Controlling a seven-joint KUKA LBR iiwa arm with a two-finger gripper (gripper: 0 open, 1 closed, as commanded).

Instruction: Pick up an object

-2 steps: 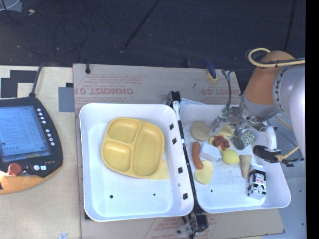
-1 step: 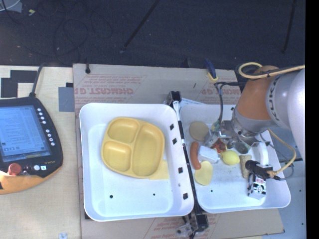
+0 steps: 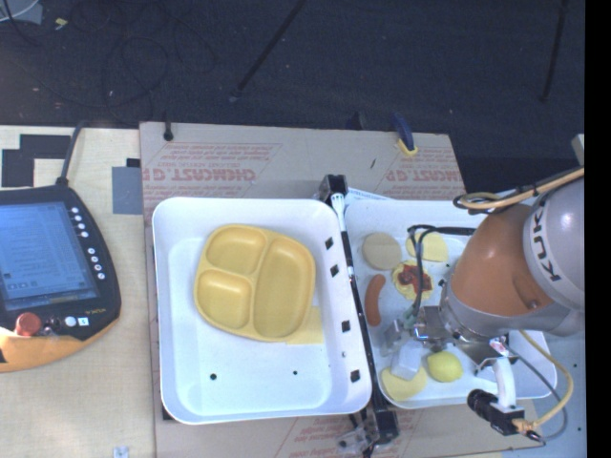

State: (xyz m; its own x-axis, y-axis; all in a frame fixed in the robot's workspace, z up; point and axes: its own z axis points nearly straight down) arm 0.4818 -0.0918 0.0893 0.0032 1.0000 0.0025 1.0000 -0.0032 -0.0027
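Lying upright in view — sausage (image 3: 373,299), long axis near-far.

White bins (image 3: 181,256) — yellow divided plate (image 3: 256,281), red-brown sausage (image 3: 373,299), yellow lemon (image 3: 444,365).

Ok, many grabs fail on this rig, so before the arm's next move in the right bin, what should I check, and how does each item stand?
1. Arm over the right shallow white bin: ok.
2. Claw low among the food items: ok.
3. Object between the claw's tips: cannot tell.
4. Round yellow lemon-like piece close beside the claw, free to reach: ok.
5. Reddish-brown sausage-shaped piece lying apart near the divider: ok.
6. Yellow three-compartment plastic plate in the left shallow white bin, out of the arm's way: ok.
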